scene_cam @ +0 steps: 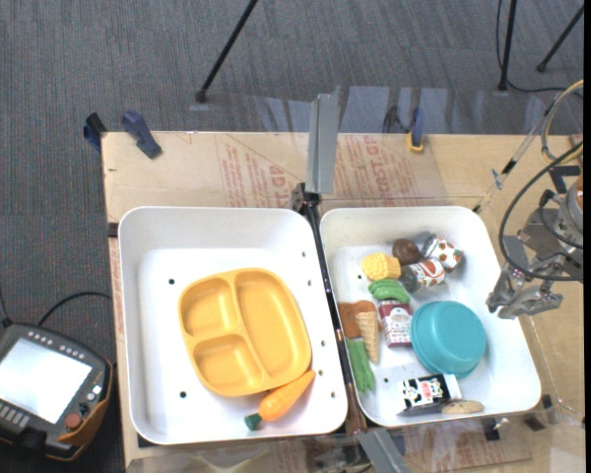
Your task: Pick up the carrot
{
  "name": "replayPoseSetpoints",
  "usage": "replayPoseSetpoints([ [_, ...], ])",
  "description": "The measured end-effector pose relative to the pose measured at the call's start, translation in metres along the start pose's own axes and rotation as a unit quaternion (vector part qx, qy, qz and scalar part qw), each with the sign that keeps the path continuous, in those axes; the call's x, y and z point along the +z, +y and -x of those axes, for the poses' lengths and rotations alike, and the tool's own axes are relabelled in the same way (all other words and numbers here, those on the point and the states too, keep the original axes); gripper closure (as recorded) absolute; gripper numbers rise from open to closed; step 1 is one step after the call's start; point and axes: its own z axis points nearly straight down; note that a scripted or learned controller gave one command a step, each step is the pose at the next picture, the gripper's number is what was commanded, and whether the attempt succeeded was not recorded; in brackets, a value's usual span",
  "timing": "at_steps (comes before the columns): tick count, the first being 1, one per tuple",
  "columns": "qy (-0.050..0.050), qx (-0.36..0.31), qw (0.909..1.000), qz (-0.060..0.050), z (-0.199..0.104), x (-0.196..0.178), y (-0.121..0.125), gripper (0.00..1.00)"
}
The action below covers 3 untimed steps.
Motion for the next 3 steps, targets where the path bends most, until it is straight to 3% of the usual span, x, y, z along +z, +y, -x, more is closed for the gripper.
replayPoseSetpoints([
  [1, -0.001, -0.112, 0.9937, -0.003, -0.022, -0.068, 0.024, 1.0],
  [2, 0.001, -0.143, 0.9897, 0.005, -0.024, 0.053, 0.051, 1.0],
  [3, -0.001, -0.126, 0.992, -0.005, -0.002, -0.011, 0.003, 1.0],
])
